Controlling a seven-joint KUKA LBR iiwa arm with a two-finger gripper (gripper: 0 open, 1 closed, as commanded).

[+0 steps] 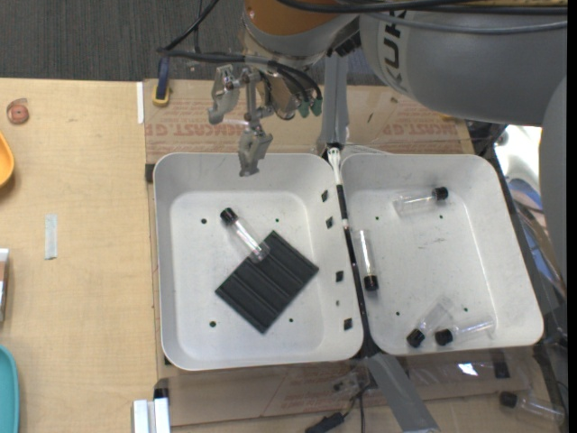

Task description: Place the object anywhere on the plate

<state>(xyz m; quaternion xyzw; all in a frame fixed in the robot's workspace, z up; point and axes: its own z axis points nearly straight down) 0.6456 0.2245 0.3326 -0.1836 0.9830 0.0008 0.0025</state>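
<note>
**Gripper above left bin's far rim, tube on the plate**

While the arm's grey casing shows part of the white lettering "KU" at the top right, the cardboard under the bins carries faded red print that cannot be read. The arm reaches in from the upper right, orange band above the wrist, and the gripper hangs over the far rim of the left bin. Whether its jaws are apart or together I cannot tell. A clear tube with a black cap lies tilted in the left bin, its lower end resting on the black ribbed plate. More capped tubes lie in the right bin.
</note>
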